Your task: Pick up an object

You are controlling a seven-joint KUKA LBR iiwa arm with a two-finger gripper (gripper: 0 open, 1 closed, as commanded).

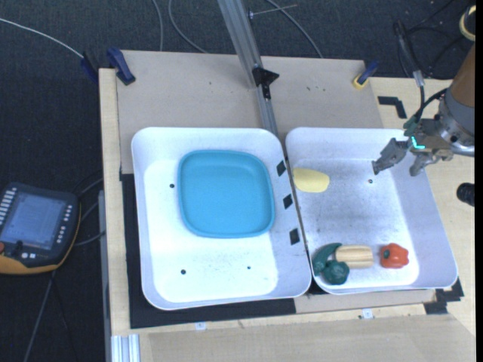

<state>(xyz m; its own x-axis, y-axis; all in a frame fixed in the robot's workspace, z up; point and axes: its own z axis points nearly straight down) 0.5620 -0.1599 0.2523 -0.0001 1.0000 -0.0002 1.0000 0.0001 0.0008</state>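
Hovering over the upper right part of the right bin (430, 225), my gripper (404, 159) has nothing in it; the two fingers stand spread apart with only bare white bin floor showing between them, so by my reading the pick has not yet begun in earnest. No object is lifted: everything I could take lies on the bin floor. The nearest candidate, as I judge it, is the yellow lemon-shaped piece (310, 180), a smooth, pale oval lying near the left wall of the right bin, well apart from my fingers and across the bin's open middle. Along the near edge of the same bin sit three more things in a row: a dark green vegetable-like toy (330, 265) at the left, a tan cylinder that looks like a bread roll or a cork (355, 256) touching it, and a red tomato or pepper toy (392, 256) just beside that. They crowd each other, so I judge the lone yellow one the easier grip, though its rounded shape may slip between two fingers. The left bin (151, 225) holds a blue square plate (226, 193), flat and wide, a poor fit for my fingers. What is left is everything: travel, descent, closing, and the lift.
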